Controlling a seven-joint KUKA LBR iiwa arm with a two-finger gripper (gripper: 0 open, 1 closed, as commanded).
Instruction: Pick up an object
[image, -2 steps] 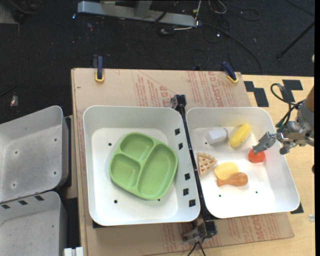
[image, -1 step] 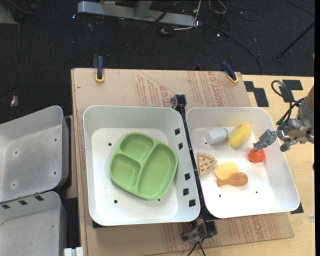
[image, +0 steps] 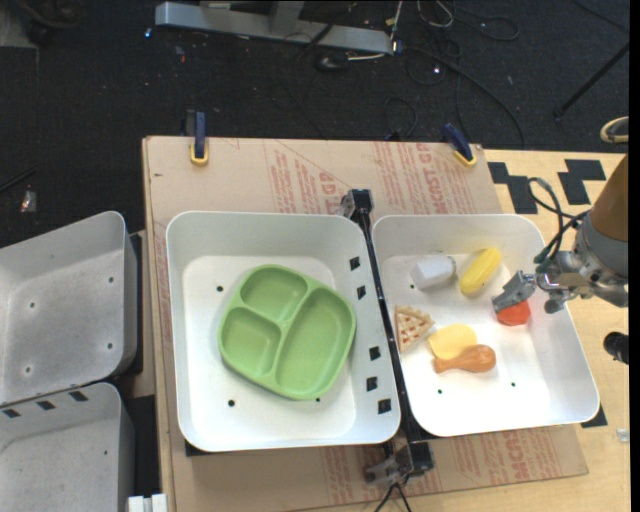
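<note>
claw (image: 515, 292) is down in the right bin (image: 560, 385) right over the red tomato (image: 514, 314), probably lining up a grab, can't tell if it's open or closed

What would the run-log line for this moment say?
hand: over right white bin, at small red-orange round object | grasp: unconfirmed | left white bin: green three-compartment plate
</note>
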